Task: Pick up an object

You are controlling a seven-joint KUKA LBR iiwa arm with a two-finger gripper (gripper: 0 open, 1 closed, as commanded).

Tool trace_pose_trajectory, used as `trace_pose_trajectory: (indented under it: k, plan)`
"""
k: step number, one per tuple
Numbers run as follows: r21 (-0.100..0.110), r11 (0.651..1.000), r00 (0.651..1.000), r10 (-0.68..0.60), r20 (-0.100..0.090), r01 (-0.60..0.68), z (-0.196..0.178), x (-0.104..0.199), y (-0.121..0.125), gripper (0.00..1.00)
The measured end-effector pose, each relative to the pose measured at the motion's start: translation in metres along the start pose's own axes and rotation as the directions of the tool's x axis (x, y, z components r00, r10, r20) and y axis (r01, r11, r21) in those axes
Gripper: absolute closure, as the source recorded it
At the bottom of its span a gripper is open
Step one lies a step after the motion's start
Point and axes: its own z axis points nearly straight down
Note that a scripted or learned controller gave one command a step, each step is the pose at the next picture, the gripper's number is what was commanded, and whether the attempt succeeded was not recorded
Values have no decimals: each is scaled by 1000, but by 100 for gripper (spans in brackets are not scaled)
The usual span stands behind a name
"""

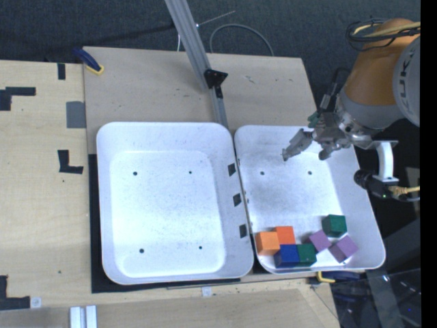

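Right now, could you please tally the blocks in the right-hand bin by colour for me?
Orange blocks: 2
Blue block: 1
Green blocks: 2
Purple blocks: 2
Total: 7 blocks, all clustered at the near end of the right bin.

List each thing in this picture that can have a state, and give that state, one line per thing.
gripper: open, holding nothing, above the right bin's far end.
right bin: holds coloured blocks at its near end.
orange block: lying against the blue block.
green block: lying apart, nearest the bin's right wall.
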Motion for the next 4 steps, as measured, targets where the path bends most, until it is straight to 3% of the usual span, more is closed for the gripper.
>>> trace_pose_trajectory:
  k: [1, 2, 3, 4]
  plan:
    - [-9, 1000, 1000, 2, 4, -2, -167, -46, -36, 0]
    - [7, 1000, 1000, -5, -3, 5, -91, 29, -43, 0]
    - [11, 1000, 1000, 1, -1, -1, 43, 52, -92, 0]
    - [-8, 1000, 1000, 3, 4, -3, -94, -10, -83, 0]
